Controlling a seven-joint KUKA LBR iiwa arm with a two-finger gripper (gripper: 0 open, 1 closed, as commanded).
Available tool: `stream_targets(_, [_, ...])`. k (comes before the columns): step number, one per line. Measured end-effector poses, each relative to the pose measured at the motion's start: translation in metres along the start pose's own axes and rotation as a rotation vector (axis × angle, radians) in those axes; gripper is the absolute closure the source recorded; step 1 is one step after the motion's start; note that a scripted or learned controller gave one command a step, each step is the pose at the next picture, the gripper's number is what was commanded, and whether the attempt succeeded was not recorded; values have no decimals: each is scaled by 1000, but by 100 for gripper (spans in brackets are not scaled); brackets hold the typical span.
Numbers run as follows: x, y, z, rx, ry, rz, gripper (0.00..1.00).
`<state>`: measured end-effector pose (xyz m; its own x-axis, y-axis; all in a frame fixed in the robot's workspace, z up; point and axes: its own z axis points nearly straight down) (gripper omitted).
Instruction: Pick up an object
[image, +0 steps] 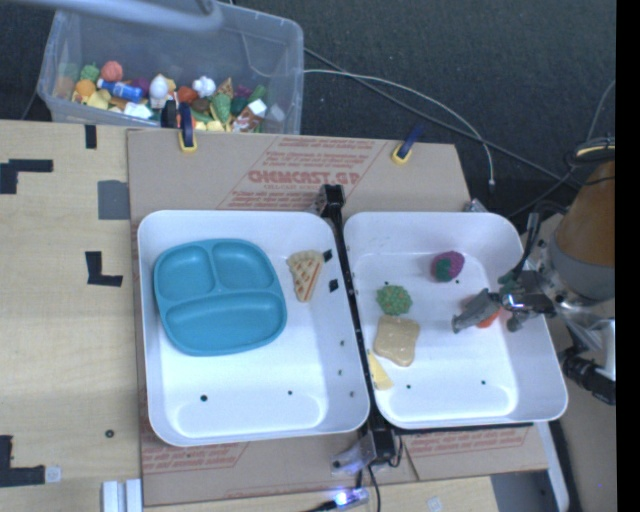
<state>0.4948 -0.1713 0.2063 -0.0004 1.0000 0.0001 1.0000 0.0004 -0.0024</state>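
While over right bin (520, 400) | hand (480, 316) grips orange piece (488, 317) | axis unclear

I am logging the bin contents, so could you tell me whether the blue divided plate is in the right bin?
No, the blue divided plate lies in the left bin, beside a waffle-like toy.
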Motion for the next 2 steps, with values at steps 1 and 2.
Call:
stream_targets(1, [1, 0, -9, 1, 1, -1, 100])
stream_targets(2, [0, 1, -259, -20, -6, -2, 100])
